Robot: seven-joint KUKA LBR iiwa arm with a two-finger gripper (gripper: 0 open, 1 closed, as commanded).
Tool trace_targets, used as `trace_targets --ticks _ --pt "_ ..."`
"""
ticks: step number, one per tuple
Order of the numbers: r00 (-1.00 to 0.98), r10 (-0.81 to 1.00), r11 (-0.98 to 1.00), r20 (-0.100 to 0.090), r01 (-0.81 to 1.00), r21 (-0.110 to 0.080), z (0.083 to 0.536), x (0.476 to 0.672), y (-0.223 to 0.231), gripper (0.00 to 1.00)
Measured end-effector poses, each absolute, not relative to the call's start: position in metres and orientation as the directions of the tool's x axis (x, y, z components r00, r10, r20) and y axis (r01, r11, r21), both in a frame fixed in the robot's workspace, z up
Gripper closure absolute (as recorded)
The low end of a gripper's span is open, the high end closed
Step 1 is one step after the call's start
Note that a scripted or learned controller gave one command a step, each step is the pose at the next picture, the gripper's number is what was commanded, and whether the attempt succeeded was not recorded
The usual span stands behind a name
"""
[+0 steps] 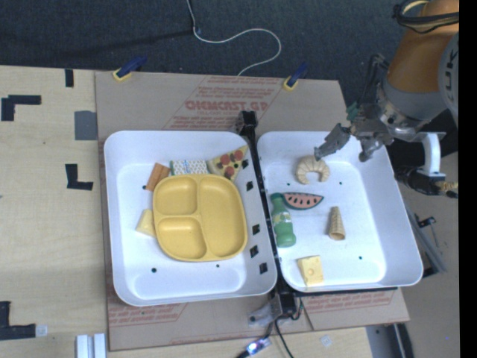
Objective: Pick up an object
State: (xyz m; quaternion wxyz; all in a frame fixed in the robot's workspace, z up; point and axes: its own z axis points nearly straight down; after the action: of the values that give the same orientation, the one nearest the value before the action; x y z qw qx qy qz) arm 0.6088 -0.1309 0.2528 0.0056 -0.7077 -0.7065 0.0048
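I see the end effector (344, 146) hovering over the far part of the right bin (387, 200), its two fingers spread wide with nothing between them. The croissant (313, 170) lies just beside the nearer fingertip. Further in sit a watermelon slice (302, 200), a green bottle (282, 226), an ice cream cone (337, 223) and a cheese wedge (311, 269). The left bin (119, 200) holds a yellow divided plate (200, 216) and a pizza slice (231, 160).
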Motion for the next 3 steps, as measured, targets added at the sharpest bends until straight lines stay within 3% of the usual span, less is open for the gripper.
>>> trace_targets --ticks 1,2,3 --pt "-0.001 1.000 0.001 0.000 1.000 -0.002 0.261 0.611 -0.131 0.00" --pt "-0.001 1.000 0.001 0.000 1.000 -0.006 0.209 0.600 -0.128 0.00" --pt "-0.002 1.000 0.002 0.000 1.000 -0.006 0.162 0.606 -0.125 0.00"
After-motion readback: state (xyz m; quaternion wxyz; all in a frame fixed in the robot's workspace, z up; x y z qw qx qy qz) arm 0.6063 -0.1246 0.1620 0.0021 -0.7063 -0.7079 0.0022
